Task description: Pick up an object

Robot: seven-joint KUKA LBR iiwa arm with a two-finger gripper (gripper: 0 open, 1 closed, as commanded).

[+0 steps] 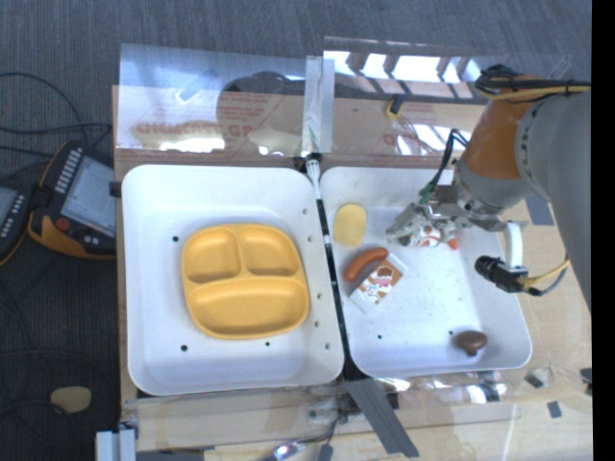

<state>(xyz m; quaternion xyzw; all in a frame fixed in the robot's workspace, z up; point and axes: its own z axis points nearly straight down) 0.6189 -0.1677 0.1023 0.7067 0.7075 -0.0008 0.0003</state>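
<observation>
1. The end effector (426,227) hangs low in the right bin (500,349); its grip state I cannot tell
2. Candidates: sausage (365,261) touching a packet (377,285), yellow disc (350,223), brown lump (470,341). A grab at the sausage could drag the packet
3. Something red-white beneath the tip is possibly an object

Two shallow white plastic bins sit side by side: one at left (144,286), one at right (500,334). The left bin holds one yellow three-compartment plastic tray (245,279). The right bin holds four loose things: one pale yellow round disc (351,223), one reddish sausage-shaped piece (365,261), one small white printed packet (378,284), and one small brown rounded lump (470,341) at lower right.
</observation>
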